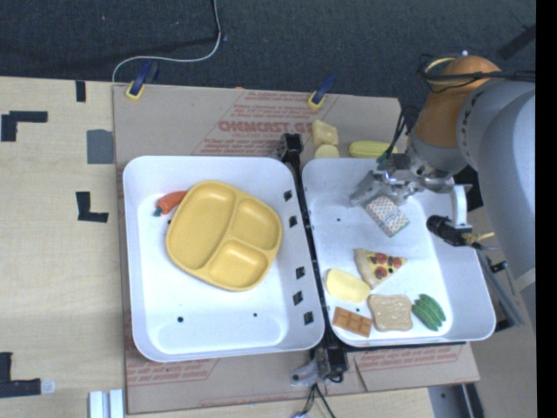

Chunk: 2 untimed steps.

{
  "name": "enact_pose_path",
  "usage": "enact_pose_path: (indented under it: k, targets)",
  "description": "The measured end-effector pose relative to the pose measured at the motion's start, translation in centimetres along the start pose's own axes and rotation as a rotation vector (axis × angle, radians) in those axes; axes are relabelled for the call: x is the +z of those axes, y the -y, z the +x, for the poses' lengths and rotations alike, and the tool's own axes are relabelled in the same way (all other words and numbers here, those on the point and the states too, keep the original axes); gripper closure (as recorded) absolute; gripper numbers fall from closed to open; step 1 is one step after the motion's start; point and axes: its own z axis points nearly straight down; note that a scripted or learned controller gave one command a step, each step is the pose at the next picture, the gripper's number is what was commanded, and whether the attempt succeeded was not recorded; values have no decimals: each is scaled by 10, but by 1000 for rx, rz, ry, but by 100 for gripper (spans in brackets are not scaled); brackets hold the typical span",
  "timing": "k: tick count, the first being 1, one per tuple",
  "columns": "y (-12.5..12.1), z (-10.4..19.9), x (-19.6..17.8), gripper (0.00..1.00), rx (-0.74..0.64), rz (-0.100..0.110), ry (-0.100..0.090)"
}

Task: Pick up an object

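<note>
Camera view shows the claw (385, 200) closed on a small checkered packet (386, 214), just above the right bin (461, 277) floor, so next it must lift straight up.

Grey arm (496, 138) from the right, orange-banded wrist bent down, gripper (387, 200) low, fingers pointing downward.
</note>
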Motion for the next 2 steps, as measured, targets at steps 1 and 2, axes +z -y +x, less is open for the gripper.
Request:
enact_pose_path:
  k: [1,2]
  targets:
    - [14,12,-2,0,2,-1,3]
    - [26,-34,-64,0,5,-5,4]
